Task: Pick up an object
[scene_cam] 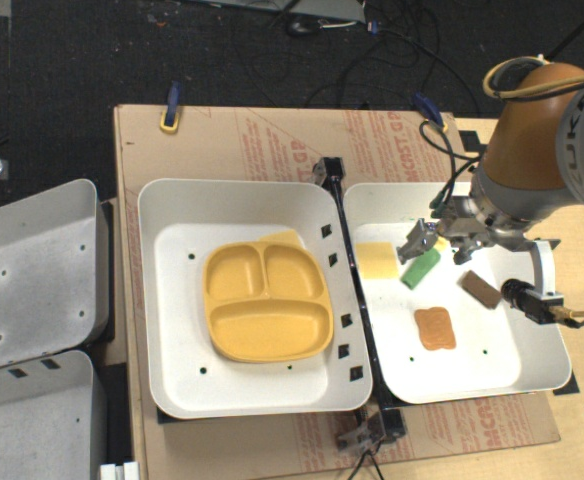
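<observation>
My gripper (438,249) hangs over the back of the right bin (542,368), and its two fingers look spread apart with nothing between them. A small green block (421,268) lies tilted on the bin floor just under the left fingertip (413,247), touching or nearly touching it. A pale yellow square (377,260) lies to the left of the block. A dark brown bar (480,289) rests to the right, and an orange-brown slice (435,328) sits nearer the front.
The left bin (172,368) bears a yellow divided tray (268,302) with a pale yellow piece (284,238) poking out behind it. A black divider (347,268) runs between the bins. Grey lids (32,268) lie at the far left.
</observation>
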Controlling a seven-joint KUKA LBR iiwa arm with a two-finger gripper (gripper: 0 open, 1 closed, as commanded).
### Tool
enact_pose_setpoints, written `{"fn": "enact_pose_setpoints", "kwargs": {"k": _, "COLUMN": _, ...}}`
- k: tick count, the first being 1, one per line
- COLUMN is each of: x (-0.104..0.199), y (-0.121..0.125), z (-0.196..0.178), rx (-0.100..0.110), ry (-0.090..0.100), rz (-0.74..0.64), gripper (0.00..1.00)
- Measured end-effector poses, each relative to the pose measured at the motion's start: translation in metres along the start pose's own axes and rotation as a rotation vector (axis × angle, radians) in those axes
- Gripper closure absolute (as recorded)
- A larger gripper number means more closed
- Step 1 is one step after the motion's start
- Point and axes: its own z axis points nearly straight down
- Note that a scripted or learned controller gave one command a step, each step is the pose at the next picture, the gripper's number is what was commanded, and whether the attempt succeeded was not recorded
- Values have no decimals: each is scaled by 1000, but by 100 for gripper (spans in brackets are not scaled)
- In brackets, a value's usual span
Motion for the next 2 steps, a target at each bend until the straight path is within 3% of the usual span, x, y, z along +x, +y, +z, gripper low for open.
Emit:
{"fn": "enact_pose_setpoints", "kwargs": {"k": 1, "x": 0, "y": 3, "z": -7, "rx": -12, "ry": -1, "rz": -2, "gripper": 0}}
{"fn": "enact_pose_setpoints", "kwargs": {"k": 2, "x": 2, "y": 6, "z": 57, "rx": -8, "ry": -1, "rz": 0, "gripper": 0}}
